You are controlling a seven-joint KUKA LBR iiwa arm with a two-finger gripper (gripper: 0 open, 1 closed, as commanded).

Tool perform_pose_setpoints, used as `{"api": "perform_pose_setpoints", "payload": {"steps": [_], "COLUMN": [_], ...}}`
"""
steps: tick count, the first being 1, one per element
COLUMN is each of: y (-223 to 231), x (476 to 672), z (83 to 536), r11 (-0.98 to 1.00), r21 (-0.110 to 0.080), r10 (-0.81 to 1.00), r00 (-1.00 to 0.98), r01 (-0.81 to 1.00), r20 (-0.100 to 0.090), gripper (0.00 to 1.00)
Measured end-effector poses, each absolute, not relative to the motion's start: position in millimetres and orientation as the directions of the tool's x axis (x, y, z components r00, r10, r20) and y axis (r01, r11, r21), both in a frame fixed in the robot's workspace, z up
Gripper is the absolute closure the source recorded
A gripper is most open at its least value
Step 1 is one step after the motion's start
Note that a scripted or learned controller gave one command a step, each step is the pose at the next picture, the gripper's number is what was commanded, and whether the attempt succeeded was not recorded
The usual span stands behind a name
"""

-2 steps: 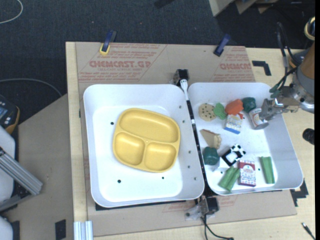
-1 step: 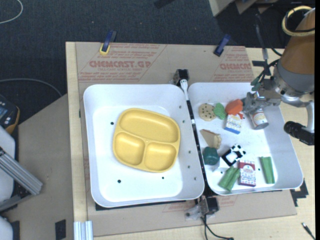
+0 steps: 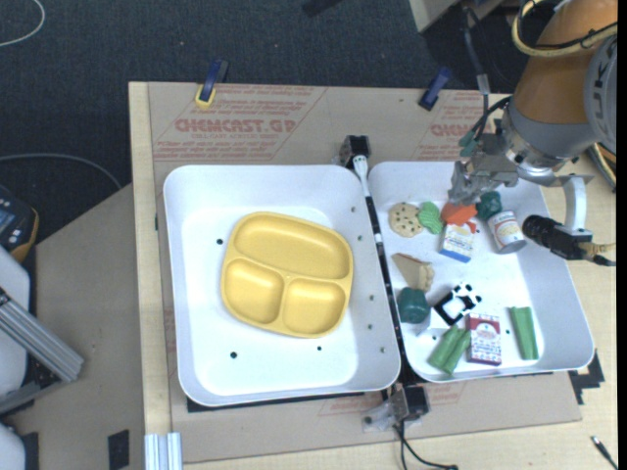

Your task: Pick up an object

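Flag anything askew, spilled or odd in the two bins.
Nothing looks spilled or broken. The yellow plate lies tilted in the left bin. The right bin holds small items in a loose jumble, the gripper above them.

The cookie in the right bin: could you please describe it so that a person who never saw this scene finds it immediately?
Look at the right white bin, beside the bin that holds the yellow divided plate. Near its upper left area, close to the divider between the bins, lies the cookie, touching a small green piece on its right. It is the one round, flat, tan thing with dark specks.
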State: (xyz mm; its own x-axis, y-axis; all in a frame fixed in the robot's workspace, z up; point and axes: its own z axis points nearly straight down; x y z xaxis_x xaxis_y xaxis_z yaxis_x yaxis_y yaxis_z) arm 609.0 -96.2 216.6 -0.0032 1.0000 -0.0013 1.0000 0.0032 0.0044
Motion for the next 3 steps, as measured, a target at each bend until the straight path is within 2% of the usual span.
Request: {"api": "perform_pose_setpoints", "payload": {"steps": [1, 2, 3], "y": [-92, -94, -87], "x": [604.0, 614.6, 602.4], "z": [217, 235, 230], "r11": [0.001, 0.002, 0.001], "r21": [-0.001, 0.005, -0.004], "r10": [1.0, 1.0, 1.0], "r00": [-0.001, -0.002, -0.001], "r01": [1.0, 1.0, 1.0], "r20": [0.0, -0.001, 0.001], "gripper": [1.0, 1.0, 1.0]}}
